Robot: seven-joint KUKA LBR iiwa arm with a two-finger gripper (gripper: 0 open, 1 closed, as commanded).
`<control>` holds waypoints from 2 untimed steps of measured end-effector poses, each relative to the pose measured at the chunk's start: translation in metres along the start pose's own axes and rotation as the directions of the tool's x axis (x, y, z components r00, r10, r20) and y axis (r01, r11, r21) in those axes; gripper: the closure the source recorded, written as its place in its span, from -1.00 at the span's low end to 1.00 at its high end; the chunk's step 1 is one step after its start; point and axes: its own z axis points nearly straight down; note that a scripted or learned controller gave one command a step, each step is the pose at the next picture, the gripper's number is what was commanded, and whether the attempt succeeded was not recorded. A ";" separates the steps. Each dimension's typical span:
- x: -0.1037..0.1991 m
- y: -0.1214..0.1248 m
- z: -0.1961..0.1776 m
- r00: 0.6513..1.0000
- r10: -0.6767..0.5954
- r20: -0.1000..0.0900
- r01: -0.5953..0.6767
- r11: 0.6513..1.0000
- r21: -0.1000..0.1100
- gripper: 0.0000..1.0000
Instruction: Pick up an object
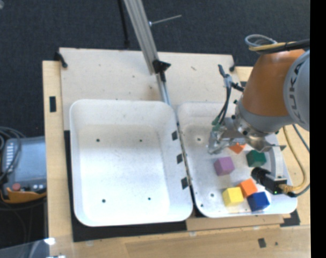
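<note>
The setting was a robotics lab or test workshop; a pale wooden bench [52, 144] stood on dark carpet [44, 15] and bore two shallow white bins [125, 109] side by side; a grey industrial arm [273, 90] with an orange band reached in from the right; a slanted aluminium rail [141, 26] rose at the far side; a grey control pendant [26, 165] with cables lay at the left; small coloured blocks [232, 196] sat in the right bin.

five small blocks lie around the purple cube [224, 166]: green [255, 158] to its right, an orange bit [237, 148] above (partly hidden), yellow [233, 195], orange [248, 186], blue [258, 201] below-right, touching.
</note>
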 end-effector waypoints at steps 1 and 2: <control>0.049 0.018 0.011 1.000 0.000 0.001 0.000 1.000 0.000 1.00; 0.104 0.041 0.009 1.000 -0.002 -0.001 0.002 1.000 -0.001 1.00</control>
